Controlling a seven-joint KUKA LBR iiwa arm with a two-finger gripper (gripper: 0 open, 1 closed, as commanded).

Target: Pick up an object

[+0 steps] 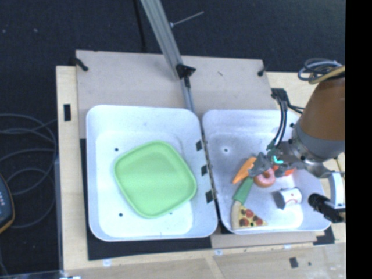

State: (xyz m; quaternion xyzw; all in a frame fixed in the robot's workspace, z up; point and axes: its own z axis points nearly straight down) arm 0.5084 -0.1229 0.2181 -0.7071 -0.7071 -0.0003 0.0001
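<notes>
A pale wooden bench top (pixel 68 173) fills the middle of the frame, with a light brown rectangular board (pixel 133 80) lying on it from the upper centre down toward the lower edge. Around it, across the top and down the left side, lies dark black speckled flooring (pixel 58 16), where thin black cables (pixel 26 150) loop at the left edge. A slim grey metal pole (pixel 163 31) slants from the top centre down to a black clamp (pixel 185 71) on the board, and the light is even and soft.
</notes>
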